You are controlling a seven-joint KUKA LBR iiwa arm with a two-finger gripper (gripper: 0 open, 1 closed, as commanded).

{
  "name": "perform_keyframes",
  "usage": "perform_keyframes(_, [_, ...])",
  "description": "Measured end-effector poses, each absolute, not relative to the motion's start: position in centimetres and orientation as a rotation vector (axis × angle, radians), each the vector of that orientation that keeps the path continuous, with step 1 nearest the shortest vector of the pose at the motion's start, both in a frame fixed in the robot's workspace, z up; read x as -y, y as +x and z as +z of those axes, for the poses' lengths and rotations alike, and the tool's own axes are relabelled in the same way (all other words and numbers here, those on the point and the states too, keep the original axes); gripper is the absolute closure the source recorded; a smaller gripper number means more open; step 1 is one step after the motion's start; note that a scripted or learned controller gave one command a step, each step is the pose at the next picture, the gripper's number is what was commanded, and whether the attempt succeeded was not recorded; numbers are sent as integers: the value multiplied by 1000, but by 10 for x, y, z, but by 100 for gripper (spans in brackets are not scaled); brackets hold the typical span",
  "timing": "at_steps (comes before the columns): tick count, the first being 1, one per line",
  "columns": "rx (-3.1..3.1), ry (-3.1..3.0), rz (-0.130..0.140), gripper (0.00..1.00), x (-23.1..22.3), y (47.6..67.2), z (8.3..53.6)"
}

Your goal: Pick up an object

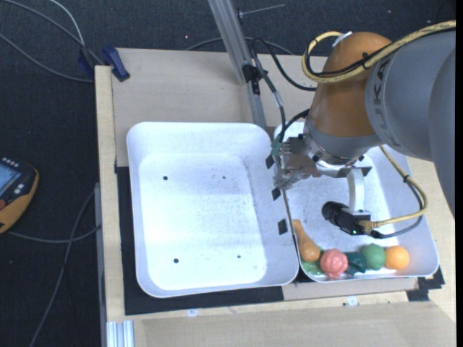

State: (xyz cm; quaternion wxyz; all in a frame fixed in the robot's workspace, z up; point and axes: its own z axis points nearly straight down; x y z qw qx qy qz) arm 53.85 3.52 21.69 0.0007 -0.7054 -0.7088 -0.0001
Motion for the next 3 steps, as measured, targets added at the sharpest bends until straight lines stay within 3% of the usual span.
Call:
perform_keyframes(1, [2226,-2216,-2,100,-80,543,221])
perform_keyframes(2, [2222,-2220,-1,100,-89,535,221])
perform_keyframes(3, [2222,-2221,0,0,-89,535,221])
